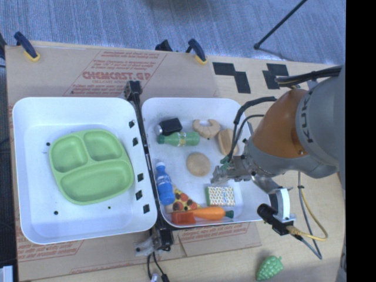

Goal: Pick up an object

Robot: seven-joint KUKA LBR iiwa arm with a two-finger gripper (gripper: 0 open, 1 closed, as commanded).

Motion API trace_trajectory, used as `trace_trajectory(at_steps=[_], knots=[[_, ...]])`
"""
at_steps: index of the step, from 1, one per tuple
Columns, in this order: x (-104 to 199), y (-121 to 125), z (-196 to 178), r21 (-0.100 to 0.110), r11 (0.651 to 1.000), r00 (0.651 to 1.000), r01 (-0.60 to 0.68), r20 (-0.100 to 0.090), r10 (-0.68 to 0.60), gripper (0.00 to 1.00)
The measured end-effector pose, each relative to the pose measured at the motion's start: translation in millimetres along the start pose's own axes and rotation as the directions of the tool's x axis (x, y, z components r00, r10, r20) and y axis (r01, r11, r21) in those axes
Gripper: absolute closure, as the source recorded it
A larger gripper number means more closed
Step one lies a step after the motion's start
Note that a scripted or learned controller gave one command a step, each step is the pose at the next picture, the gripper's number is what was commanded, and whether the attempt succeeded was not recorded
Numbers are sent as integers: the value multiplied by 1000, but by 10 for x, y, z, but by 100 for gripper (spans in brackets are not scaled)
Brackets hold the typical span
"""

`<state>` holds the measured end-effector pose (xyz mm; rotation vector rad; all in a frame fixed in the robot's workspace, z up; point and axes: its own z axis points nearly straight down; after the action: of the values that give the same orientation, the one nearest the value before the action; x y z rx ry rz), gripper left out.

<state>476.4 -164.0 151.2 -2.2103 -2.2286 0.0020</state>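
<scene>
Gripper (225,174) hung low in the right bin (176,106), just above the patterned packet (222,195); nothing seen in its grip. Round biscuit (198,164) lay beside it, carrot (210,214) nearer the front wall. Pick judged not yet made (descent stage, probably).

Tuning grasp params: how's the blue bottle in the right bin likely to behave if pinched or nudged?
The blue bottle lies on its side against the right bin's left wall, so its round body would probably roll if nudged. It looks like smooth plastic, likely slippery and light. The carrot and small toys crowd its lower end, so a pinch there may jostle them.
</scene>
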Motion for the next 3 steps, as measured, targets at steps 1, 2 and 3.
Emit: trace_trajectory(at_steps=[1, 2, 3], knots=[[-2, -1, 2, 0, 1000, 1000, -1, 0, 1, 0], [-294, 25, 558, -8, 1000, 1000, 0, 1, 0, 0], [-292, 41, 449, -10, 1000, 1000, 4, 1, -4, 100]])
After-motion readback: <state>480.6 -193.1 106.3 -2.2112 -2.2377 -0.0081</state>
